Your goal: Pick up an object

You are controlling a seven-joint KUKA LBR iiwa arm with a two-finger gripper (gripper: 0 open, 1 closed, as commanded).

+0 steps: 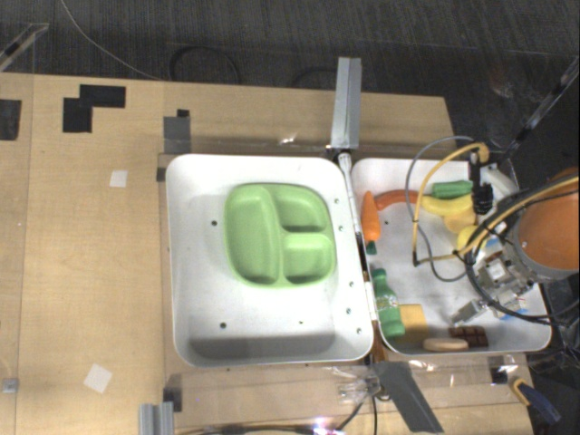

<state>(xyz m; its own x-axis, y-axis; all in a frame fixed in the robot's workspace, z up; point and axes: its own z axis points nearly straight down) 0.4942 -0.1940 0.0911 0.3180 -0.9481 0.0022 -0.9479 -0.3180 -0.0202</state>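
A light wooden counter (pixel 82 270) fills most of the view, with a few black patches near its far left corner and two small pale squares of tape on its left part. Beyond its far edge lies dark grey carpet (pixel 272 16), crossed by a thin cable. Two shallow white plastic bins sit side by side on the counter, parted by a grey metal rail (pixel 345 102) that runs up from their shared edge.

The left bin (pixel 195 333) holds a pale green plastic tray with three compartments (pixel 276 234), lying near the bin's middle and slightly toward its far side.

The right bin (pixel 408 293) holds the small things. An orange carrot-shaped toy (pixel 370 217) lies against the bin's left wall, with an orange curved piece (pixel 395 198) just beside it. A green stick-shaped toy (pixel 450 189) rests on a yellow banana-shaped toy (pixel 446 208) near the far side. Along the left wall toward the near corner lies a green bottle-shaped toy (pixel 384 302), touching a tan block (pixel 411 316). A light wooden oval piece (pixel 446 343) and a dark brown bar (pixel 470 335) lie by the near wall.

The grey arm, its orange band (pixel 549 234) visible, reaches in from the right, trailing yellow and black cables over the bin. Its gripper (pixel 471 311) hangs low over the right part of the right bin, near the dark brown bar. Whether the gripper is spread or pressed together cannot be told.
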